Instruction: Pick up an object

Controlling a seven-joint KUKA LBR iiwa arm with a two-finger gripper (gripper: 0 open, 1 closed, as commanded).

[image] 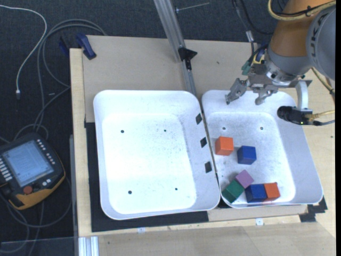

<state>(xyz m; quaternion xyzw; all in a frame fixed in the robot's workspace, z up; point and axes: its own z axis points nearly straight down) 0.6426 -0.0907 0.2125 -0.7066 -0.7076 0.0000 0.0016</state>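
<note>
**Robot arm poised above the far edge of the right bin**

A wooden bench (133, 57) carried two shallow white bins side by side. The left bin (106, 111) was the larger in view. The right bin (309, 164) held six small blocks. The grey arm (298, 31) with its orange band reached in from the right. Its gripper (248, 94) hung over the right bin's far rim, fingers spread wide with nothing between them. An orange block (224, 145) and a blue block (246, 154) sat near the bin's middle, just apart. Along the near wall clustered a green block (232, 191), a purple block (244, 178), a second blue block (257, 192) and a second orange block (272, 190). All blocks lay well apart from the gripper.
</note>
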